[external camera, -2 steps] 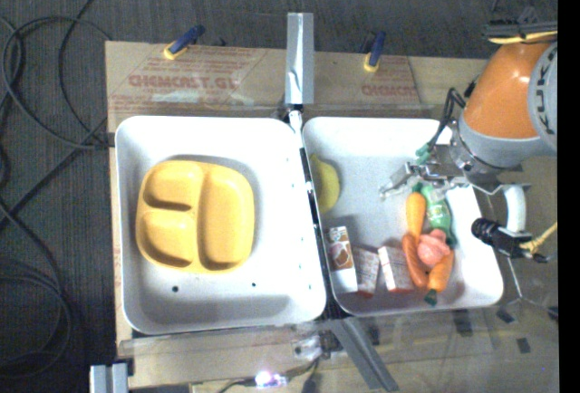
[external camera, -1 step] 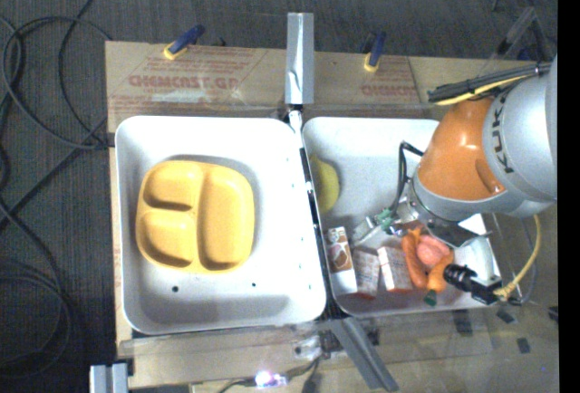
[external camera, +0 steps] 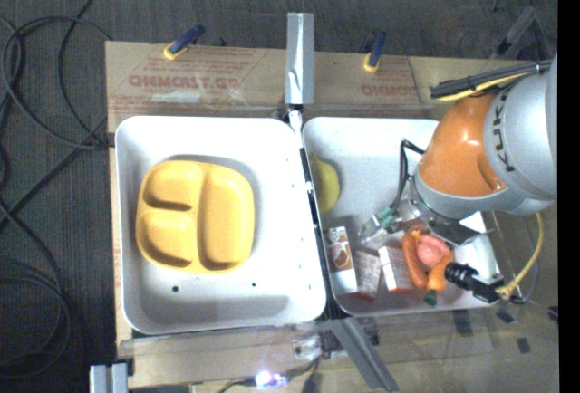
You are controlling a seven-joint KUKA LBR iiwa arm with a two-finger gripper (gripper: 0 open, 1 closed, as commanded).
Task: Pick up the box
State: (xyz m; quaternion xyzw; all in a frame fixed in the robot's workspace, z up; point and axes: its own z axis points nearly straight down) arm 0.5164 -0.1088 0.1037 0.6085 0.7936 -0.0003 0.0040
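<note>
Gripper (external camera: pixel 410 233): set low over the near half of the right bin (external camera: pixel 362 151), under the arm's orange band (external camera: pixel 458 156); whether its fingers are spread or pressed together cannot be told, as the wrist covers them from above, and nothing can be seen held. Box (external camera: pixel 341 248): small brown-and-white carton, lying flat near the right bin's left wall, just left of the gripper and apart from it. Judged light and stiff-sided but thin-walled, likely to dent under a hard squeeze; the printed faces look smooth and may slip. Best hold, by estimate: across the two long narrow sides at mid-length, fingers coming straight down, since the bin wall crowds its left side. Neighbours: a second small red-and-white carton (external camera: pixel 370 270) touching or nearly touching it on the right, another packet (external camera: pixel 396 269) beyond, orange carrot-like toy (external camera: pixel 415 263) and a pink piece (external camera: pixel 434 249) further right, all packed close, so a wide approach risks nudging them. Yellow rounded object (external camera: pixel 326 183) sits against the same wall, farther back. Left bin (external camera: pixel 127 201): holds a yellow divided tray (external camera: pixel 195 215). Surface: both white bins rest on a brown cardboard sheet (external camera: pixel 199 79) fixed with clamps (external camera: pixel 184 41). Room: dark carpeted floor (external camera: pixel 72 20) with loose cables around the bench.
</note>
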